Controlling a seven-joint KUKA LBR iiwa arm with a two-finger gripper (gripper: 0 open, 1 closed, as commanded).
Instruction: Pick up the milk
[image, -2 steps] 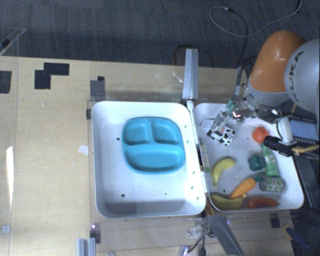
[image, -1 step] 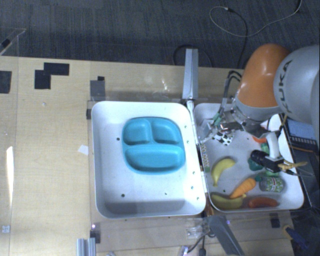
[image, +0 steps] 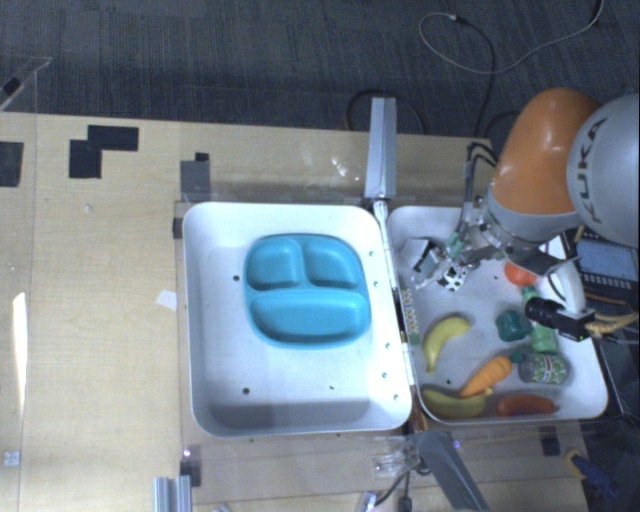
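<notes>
My gripper (image: 438, 266) hangs over the upper left part of the right bin (image: 480, 300), pointing left, open with nothing between its fingers. The bin floor below it is bare white. A small green and white container (image: 543, 368) lies near the bin's right front corner; I cannot tell if it is the milk. A teal object (image: 512, 324) sits just behind it, well to the right of the gripper. The arm's orange band (image: 540, 150) covers the bin's far right corner.
The right bin also holds a yellow banana (image: 443, 338), a carrot (image: 487, 375), a second banana (image: 455, 403) at the front wall, a red item (image: 525, 405) and an orange-red item (image: 520, 273). A blue divided plate (image: 305, 290) lies in the left bin (image: 215, 380).
</notes>
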